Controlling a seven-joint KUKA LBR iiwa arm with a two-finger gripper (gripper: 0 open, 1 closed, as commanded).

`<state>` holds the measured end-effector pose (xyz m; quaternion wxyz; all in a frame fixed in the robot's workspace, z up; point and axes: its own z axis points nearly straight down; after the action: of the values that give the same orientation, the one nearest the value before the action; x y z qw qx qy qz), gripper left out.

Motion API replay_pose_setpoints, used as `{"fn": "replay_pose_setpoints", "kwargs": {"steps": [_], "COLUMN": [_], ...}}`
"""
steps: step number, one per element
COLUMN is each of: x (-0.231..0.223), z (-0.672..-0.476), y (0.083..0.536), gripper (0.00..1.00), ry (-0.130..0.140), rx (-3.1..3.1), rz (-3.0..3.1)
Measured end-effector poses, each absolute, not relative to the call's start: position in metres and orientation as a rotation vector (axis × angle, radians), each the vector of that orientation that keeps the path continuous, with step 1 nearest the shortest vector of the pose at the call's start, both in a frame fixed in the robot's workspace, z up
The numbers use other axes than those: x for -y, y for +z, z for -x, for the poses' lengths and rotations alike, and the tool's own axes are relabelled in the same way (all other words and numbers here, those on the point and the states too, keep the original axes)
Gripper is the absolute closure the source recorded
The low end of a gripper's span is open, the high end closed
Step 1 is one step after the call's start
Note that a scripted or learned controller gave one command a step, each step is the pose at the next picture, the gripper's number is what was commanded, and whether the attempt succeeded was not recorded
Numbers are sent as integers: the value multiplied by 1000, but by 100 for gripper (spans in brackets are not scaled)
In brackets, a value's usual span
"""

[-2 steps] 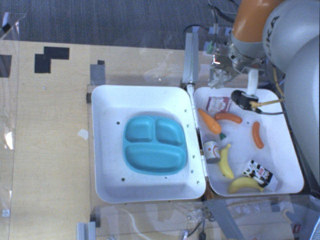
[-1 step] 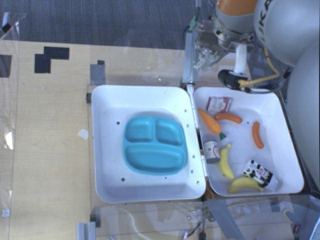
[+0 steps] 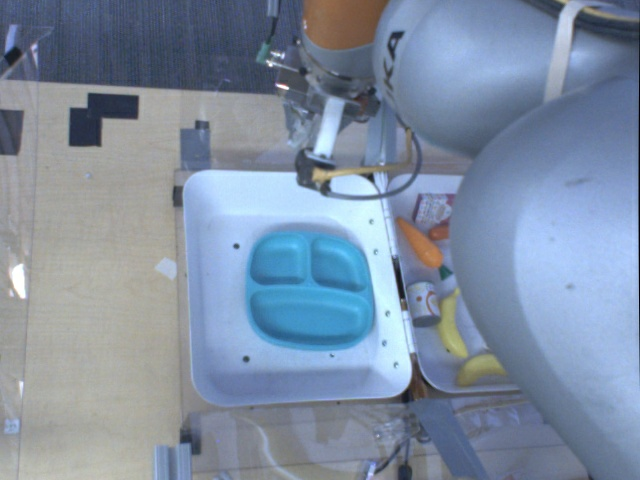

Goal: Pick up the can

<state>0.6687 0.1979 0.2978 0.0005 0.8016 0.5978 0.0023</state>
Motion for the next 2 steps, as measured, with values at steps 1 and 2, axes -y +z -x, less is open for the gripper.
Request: {"fn": "replay_pose_setpoints", "kwargs": {"steps": [1,2], "x": [-199,-201], "z": [-670,-670], "y": [310,322], "gripper": [100,100], "ry": [15,23], "rx": [-1884,-1894], "rz": [-2508,-2498]}}
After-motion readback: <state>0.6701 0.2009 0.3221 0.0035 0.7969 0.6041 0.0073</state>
